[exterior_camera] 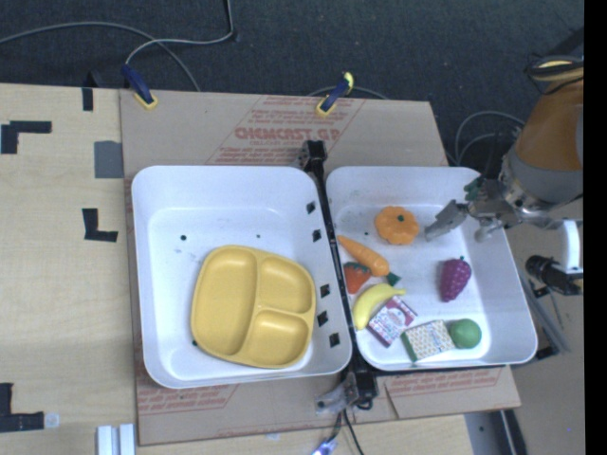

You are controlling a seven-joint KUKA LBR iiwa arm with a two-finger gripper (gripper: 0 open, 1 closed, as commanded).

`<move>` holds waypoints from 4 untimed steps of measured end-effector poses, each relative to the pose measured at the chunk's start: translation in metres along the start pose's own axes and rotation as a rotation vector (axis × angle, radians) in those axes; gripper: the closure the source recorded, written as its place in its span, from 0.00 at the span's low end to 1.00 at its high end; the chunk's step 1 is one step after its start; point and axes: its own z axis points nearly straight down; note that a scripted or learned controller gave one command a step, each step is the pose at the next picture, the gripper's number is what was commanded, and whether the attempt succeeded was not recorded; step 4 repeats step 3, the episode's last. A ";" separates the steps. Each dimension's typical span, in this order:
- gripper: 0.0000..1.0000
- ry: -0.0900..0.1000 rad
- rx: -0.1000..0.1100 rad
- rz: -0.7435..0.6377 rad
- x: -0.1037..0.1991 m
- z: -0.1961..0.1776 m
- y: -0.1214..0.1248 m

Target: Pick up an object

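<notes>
showing cardboard (275,133) lettering, unreadable, tool (465,218) open

A sectioned plate (253,306) lies in the left bin (152,254); toy foods (396,226) lie in the right bin (503,301).

A robotics lab, set up for grasping trials: an industrial arm (550,150) reaches over two white bins (152,254) clamped side by side on a cardboard sheet (275,131), which spring clamps (140,85) fix to the tabletop (57,254). Loose cables (190,36) trail across dark carpet (398,27), and the bins hold plastic toy food (396,226), not real produce
</notes>
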 end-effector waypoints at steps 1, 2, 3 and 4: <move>0.00 0.000 -0.006 -0.001 0.054 0.105 0.040; 0.00 -0.001 -0.004 -0.001 0.069 0.106 0.096; 1.00 -0.004 -0.004 -0.002 0.068 0.095 0.095; 1.00 -0.004 -0.004 -0.002 0.068 0.095 0.095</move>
